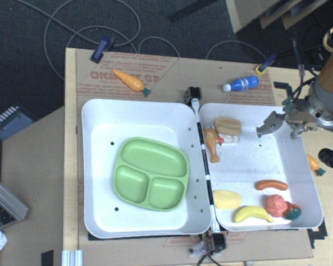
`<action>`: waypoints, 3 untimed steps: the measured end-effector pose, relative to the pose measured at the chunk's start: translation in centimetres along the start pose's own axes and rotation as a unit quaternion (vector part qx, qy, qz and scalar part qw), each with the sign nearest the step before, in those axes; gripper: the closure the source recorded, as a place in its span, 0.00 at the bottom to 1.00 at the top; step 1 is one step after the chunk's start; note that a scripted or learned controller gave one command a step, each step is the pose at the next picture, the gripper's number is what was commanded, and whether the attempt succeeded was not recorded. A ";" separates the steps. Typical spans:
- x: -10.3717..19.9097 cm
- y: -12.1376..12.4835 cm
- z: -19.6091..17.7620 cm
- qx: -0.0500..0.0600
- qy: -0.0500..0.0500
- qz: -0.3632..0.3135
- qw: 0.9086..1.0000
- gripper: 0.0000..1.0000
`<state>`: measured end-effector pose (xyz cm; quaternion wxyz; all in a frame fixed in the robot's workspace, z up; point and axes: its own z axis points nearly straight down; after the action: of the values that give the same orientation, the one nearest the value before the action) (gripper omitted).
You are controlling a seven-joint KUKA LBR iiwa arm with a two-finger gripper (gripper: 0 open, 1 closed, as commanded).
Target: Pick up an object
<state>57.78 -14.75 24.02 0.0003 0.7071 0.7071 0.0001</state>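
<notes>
The gripper (pixel 275 124) hangs over the upper right part of the right bin (pixel 300 157), with nothing between its fingers; whether they are parted or closed cannot be told from this slanted view. The likeliest failure is that it comes down on bare floor, since the spot beneath it holds nothing and the objects lie along the bin's left wall and lower edge. A second risk comes from crowding: the banana (pixel 252 215), the yellow piece (pixel 226 199) and the red fruit (pixel 276 204) lie close together near the lower wall, so a finger could land on a neighbour or strike the wall and push things aside instead of closing round one. Rounded, smooth toys like these would probably slip out of a two-finger pinch if caught off centre. The sausage (pixel 271 185) lies apart from the rest in the lower right and looks the easiest target: small, slim, reddish-orange, lying nearly crosswise. The bread (pixel 228 126) sits at the upper left of the bin, tan and flat-topped, with an orange piece (pixel 212 145) just below it against the dividing wall, which leaves little room for a finger on that side. The left bin (pixel 99 125) holds a green tray (pixel 150 173), too broad and flat for an easy grasp.
</notes>
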 end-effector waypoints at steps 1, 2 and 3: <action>-6.6 -0.4 9.2 0.001 0.000 0.001 1.000 0.00; 0.4 0.8 15.6 0.001 0.001 -0.001 1.000 0.00; 4.7 1.1 15.6 0.001 0.001 -0.001 1.000 0.00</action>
<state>58.87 -10.06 8.46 -0.0014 0.7067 0.7075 -0.0001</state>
